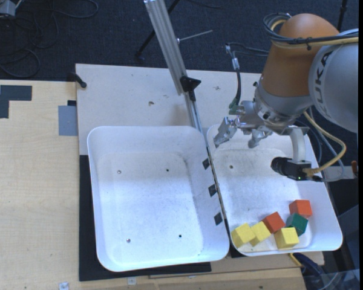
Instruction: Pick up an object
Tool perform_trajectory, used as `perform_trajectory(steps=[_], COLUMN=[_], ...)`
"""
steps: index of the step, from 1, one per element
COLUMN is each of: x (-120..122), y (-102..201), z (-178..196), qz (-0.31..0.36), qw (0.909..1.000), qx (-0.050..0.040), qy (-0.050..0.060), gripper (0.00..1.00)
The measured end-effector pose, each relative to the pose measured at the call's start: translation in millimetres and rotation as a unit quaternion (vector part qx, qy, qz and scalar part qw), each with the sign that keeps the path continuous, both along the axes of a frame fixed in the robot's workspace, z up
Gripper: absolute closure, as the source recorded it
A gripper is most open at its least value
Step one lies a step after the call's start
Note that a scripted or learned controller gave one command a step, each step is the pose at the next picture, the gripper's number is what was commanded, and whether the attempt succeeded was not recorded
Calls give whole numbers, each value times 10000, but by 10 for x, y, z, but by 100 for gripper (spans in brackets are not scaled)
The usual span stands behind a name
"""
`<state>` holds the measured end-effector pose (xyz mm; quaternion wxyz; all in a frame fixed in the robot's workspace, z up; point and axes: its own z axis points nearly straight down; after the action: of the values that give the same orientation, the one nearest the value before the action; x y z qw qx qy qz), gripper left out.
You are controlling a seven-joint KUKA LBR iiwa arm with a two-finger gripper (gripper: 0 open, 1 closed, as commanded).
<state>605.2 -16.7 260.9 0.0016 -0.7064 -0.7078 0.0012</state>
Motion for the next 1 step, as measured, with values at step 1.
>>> perform_trajectory(steps=[1], x=[-69], y=[134], z=[333], qz=[-3], qw=[10000], qx=[-1], qy=[-20], gripper=[0])
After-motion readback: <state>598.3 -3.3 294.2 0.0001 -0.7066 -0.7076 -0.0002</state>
